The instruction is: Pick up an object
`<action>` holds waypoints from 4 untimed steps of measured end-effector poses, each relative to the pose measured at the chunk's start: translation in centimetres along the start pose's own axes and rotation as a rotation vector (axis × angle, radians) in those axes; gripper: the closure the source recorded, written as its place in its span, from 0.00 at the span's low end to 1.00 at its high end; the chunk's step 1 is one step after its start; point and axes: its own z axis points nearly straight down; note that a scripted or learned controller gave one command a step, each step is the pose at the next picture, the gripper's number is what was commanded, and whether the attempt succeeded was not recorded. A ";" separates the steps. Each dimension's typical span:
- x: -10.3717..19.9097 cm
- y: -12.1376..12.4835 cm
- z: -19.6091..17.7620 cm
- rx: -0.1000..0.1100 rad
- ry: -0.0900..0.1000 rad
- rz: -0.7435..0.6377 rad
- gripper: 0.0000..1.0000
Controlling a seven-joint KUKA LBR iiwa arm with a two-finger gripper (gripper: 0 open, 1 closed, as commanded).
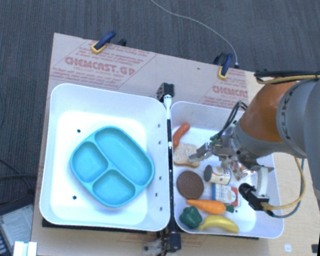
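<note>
Gripper (222, 157) hangs over the right bin (273, 229) – approach step, nothing held. Can't tell finger state. Next: descend onto the small can (219, 176) just below.

Single fixed camera above bench (100, 51), looking down aslant on both bins (52, 139).

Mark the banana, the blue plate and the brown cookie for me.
banana (221, 224): camera view, middle of its curve.
blue plate (123, 149): camera view, floor of the largest compartment.
cookie (190, 184): camera view, centre of its top face.
</note>
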 end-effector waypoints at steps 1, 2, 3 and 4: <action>0.0 0.0 -1.0 0.000 0.000 0.000 1.00; 0.0 0.0 -1.0 0.000 0.000 0.000 0.00; 0.0 0.1 -1.9 0.000 0.000 0.000 1.00; 0.0 0.0 -1.9 0.000 0.000 0.000 0.00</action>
